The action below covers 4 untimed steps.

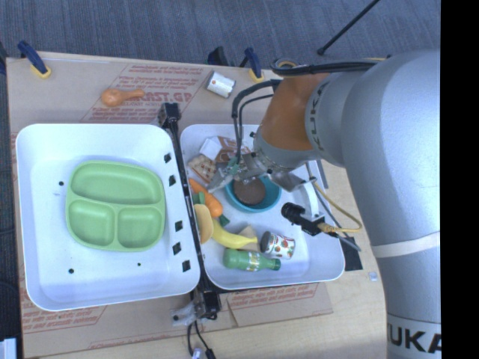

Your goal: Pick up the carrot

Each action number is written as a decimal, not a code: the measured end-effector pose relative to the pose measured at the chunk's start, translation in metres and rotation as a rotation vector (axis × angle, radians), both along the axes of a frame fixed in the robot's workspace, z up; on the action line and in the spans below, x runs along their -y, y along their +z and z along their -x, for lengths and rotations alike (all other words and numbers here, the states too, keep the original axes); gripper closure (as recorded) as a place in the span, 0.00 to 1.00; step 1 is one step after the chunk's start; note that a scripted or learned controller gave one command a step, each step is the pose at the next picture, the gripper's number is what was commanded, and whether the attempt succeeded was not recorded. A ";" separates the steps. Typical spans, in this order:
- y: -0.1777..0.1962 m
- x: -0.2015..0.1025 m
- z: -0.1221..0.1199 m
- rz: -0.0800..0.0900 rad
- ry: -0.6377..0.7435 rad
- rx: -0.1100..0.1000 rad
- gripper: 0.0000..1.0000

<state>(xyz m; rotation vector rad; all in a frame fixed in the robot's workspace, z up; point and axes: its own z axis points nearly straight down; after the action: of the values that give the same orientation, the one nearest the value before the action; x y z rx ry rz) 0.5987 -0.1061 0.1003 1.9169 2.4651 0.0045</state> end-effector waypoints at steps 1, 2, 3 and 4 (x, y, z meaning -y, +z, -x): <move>-0.002 0.007 0.035 -0.013 -0.431 -0.004 0.00; -0.002 -0.006 0.064 -0.015 -0.736 -0.001 0.00; -0.001 -0.008 0.081 -0.030 -1.082 0.010 0.00; 0.012 -0.009 0.076 -0.035 -1.066 0.020 1.00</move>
<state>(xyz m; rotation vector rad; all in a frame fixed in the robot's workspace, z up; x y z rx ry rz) 0.5227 -0.0969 0.1124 2.9096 1.1502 0.0490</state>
